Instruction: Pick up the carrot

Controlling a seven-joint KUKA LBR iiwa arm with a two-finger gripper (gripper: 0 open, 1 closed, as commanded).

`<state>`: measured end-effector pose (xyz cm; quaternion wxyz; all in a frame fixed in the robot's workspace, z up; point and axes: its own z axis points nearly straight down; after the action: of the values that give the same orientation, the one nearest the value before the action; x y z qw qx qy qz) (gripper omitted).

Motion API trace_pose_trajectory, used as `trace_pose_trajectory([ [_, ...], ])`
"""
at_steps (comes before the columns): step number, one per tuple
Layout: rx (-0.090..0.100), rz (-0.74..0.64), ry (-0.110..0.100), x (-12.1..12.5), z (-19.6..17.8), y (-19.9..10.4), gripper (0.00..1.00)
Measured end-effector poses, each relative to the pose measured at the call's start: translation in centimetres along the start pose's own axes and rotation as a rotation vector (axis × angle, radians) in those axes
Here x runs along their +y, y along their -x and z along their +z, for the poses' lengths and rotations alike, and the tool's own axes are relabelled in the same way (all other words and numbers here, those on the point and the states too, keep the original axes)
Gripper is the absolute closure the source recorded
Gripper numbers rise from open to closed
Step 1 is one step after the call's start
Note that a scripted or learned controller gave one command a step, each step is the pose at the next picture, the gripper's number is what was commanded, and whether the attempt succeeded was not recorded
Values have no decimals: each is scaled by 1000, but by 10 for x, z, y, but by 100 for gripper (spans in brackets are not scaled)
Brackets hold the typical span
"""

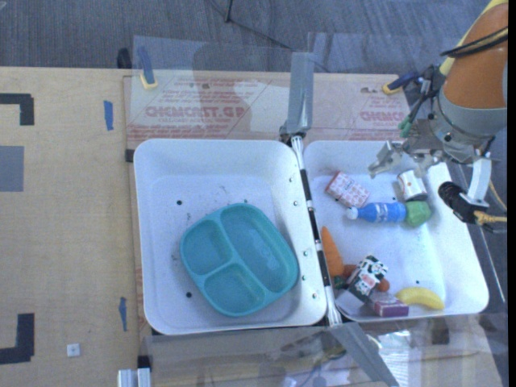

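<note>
— Nearest the lens: pink box and yellow banana at the front edge of the right bin, just beside each other

— And the carrot?

— Carrot along the right bin's left wall, orange, pointed end toward the far side, lower end close to a black-and-white cow-patterned carton. Lying free, touched by nothing from the arm

— End effector?

— End effector over the far part of the right bin, under the grey wrist with the orange band. Well apart from the carrot. Fingers spread wide, nothing between them

— Under it?

— Small white can just below the fingers; blue bottle lying on its side, white cap to the left, green lump touching its right end. Red-and-white checked packet to the left of those

— Left bin?

— Left bin holding a teal divided plate, three compartments, tilted toward the front right corner. Both bins side by side on the desk
</note>
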<state>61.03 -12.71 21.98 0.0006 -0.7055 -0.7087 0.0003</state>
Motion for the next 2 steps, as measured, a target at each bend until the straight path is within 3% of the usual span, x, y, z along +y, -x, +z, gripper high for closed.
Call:
trace_pose_trajectory([
  [1,0,-84,-1,-88,37,-64,0],
  [2,-1,-93,3,-124,122,-33,0],
])
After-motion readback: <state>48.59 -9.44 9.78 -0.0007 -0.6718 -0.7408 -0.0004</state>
